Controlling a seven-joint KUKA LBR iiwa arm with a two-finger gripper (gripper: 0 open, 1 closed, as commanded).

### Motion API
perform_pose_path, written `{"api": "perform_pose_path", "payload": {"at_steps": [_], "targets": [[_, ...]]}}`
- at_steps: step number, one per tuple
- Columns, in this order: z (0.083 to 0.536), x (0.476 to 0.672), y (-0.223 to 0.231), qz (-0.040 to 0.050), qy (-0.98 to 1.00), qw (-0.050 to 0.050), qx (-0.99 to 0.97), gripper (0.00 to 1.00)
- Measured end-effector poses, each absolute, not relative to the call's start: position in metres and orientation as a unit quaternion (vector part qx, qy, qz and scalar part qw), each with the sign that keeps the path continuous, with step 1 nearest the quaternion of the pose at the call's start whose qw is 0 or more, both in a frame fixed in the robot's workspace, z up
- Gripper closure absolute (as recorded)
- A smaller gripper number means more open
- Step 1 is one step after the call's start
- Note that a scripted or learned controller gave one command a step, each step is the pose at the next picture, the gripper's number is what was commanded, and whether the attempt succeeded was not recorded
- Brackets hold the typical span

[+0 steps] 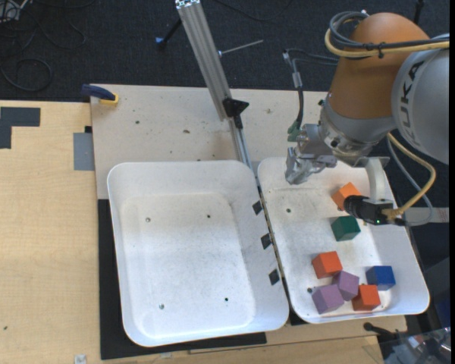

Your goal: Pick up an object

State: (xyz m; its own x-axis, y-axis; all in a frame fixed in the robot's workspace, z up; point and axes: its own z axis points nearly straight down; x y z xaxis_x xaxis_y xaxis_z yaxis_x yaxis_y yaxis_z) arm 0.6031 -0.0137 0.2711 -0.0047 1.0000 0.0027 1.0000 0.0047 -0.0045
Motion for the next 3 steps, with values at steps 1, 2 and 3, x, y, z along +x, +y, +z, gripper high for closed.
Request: {"api": "perform_pose_path", "payload": {"at_steps": [1,2,3], "targets": [[0.252,0.586,0.041,0.0017,-0.708,0.003,-0.706,1.0],[0.241,0.577,0.098,0.0016,-0.709,0.003,-0.706,1.0],[0.242,0.577,0.095,0.0014,-0.706,0.002,-0.708,0.0]]}}
